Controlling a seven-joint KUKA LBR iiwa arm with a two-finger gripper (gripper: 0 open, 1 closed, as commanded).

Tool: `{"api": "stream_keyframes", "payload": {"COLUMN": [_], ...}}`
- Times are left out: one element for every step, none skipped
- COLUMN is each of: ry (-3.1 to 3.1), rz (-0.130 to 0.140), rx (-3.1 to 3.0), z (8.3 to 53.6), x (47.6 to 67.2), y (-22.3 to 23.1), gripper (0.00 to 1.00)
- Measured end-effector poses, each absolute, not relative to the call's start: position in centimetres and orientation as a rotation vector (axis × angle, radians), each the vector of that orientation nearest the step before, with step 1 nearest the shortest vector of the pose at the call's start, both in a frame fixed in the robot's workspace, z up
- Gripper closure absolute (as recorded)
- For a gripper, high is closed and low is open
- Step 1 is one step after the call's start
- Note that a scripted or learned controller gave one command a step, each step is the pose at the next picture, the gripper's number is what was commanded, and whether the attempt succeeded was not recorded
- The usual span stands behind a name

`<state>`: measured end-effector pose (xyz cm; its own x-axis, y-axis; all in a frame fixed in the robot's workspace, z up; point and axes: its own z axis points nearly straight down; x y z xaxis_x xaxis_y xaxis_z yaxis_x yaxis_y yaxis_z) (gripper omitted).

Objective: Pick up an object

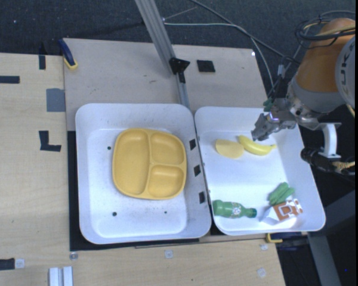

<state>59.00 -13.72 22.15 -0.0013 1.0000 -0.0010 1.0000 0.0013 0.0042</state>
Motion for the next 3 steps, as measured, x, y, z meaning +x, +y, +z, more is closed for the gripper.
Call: {"api": "stream_keyframes", "payload": {"ry": [2.221,2.229,2.228], "rz": [0.003,-0.003,-0.003], "rx": [2.218,2.219,2.218], "z": [26.1,24.4,24.0], "x": [59.1,57.6,56.9], "y": [-13.7,-9.0,-4.6], "gripper": [1.00,1.00,1.00]}}
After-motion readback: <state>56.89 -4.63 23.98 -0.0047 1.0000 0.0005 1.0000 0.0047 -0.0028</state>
